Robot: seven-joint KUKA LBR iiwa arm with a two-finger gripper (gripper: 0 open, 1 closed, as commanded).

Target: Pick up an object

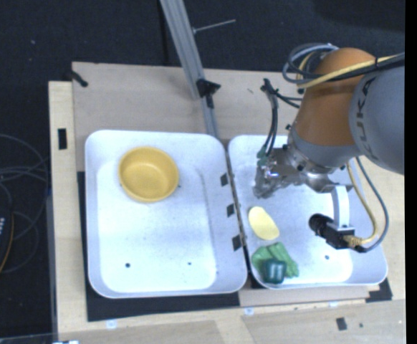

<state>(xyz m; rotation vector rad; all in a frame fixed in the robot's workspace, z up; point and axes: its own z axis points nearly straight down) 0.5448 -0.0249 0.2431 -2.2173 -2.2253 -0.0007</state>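
From the camera view: gripper [264, 180] low in the right bin [366, 274], just above a pale yellow piece [263, 223] near a green toy [274, 261], presumably lined up for picking, with 1 yellow bowl [149, 174] well apart.

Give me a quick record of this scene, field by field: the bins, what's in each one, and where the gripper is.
left bin: holds a yellow bowl, upright, near its far left corner
right bin: holds a pale yellow piece and a green object, both close to the divider side
yellow piece vs green object: the yellow piece lies just beyond the green one
gripper: over the right bin, beyond the yellow piece
held item: none seen between the fingers
arm: reaches in from the right
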